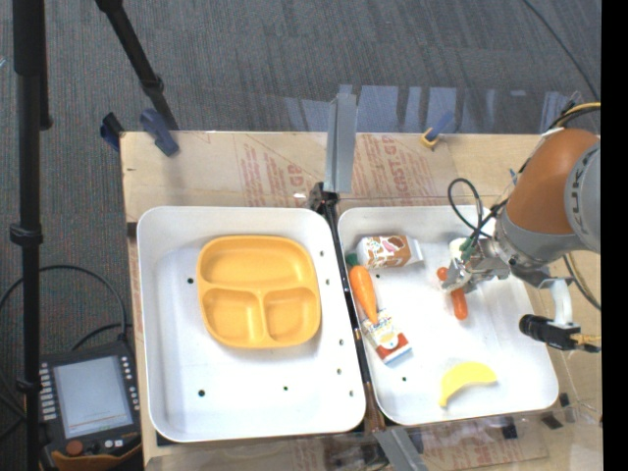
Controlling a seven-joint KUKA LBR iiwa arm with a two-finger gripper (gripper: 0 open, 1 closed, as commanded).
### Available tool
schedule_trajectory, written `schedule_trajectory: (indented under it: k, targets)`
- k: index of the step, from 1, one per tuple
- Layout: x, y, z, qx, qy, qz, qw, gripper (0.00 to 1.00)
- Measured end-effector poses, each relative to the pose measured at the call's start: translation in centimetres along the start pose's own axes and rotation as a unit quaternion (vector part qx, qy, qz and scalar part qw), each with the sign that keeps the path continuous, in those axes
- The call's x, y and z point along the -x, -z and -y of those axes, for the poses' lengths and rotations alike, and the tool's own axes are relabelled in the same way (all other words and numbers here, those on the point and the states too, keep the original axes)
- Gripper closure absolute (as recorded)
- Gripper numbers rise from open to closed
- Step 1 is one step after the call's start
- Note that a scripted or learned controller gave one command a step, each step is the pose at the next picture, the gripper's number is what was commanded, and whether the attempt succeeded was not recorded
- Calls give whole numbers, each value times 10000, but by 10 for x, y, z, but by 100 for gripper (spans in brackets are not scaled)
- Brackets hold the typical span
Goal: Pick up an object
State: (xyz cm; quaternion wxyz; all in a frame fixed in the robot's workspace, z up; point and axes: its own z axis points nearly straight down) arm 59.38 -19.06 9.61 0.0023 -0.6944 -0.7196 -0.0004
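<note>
Orange catches our eye first: the divided yellow-orange plate in the left bin, and over in the right bin a carrot against the near-left wall, beside a small carton and a flat red-and-white packet. A yellow banana lies near the front of that bin, well apart from the rest. The gripper is low in the right bin, and a small orange-red sausage-shaped piece sits just below its tip, touching it or nearly so. We cannot tell whether that piece is between the fingers or simply lying on the bin floor under them, nor how wide the hand stands. We judge the pick as under way but unproven: the approach looks made, while a secure grasp and the lift remain to be shown.
</note>
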Motion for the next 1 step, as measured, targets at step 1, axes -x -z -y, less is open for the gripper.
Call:
schedule_trajectory:
  k: [1]
  targets:
    - [-48, 100, -47, 8, -637, 19, 9980, 100]
